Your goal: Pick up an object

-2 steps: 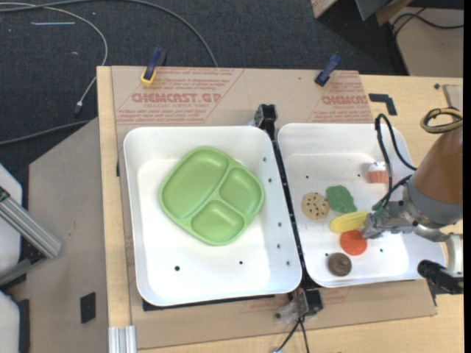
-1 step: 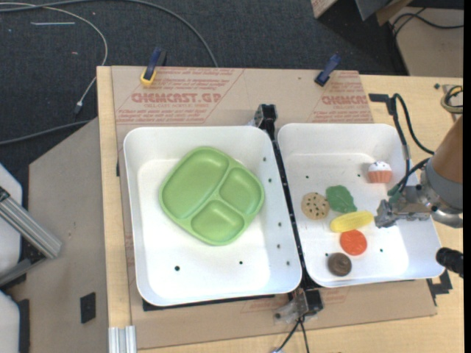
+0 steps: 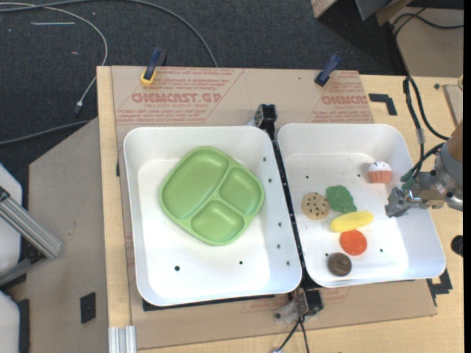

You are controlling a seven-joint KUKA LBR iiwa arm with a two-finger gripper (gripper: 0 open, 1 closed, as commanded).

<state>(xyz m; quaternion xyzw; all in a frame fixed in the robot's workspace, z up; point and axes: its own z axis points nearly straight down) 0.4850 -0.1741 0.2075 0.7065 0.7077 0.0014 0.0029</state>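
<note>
Toy foods, among them a yellow banana (image 3: 351,220) and cupcake (image 3: 380,172), wait in the right bin (image 3: 423,259) as the gripper (image 3: 401,201) hovers at its right rim, finger spacing unclear; descent comes next.

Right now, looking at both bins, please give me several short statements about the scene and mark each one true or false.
1. The green divided tray lies in the left bin. True.
2. The cookie lies in the left bin. False: it is in the right bin.
3. The yellow piece lies just above the orange-red round piece in the picture. True.
4. The end effector is over the left bin. False: it is at the right bin's right side.
5. The cupcake sits on the green tray. False: it stands on the right bin's floor.
</note>
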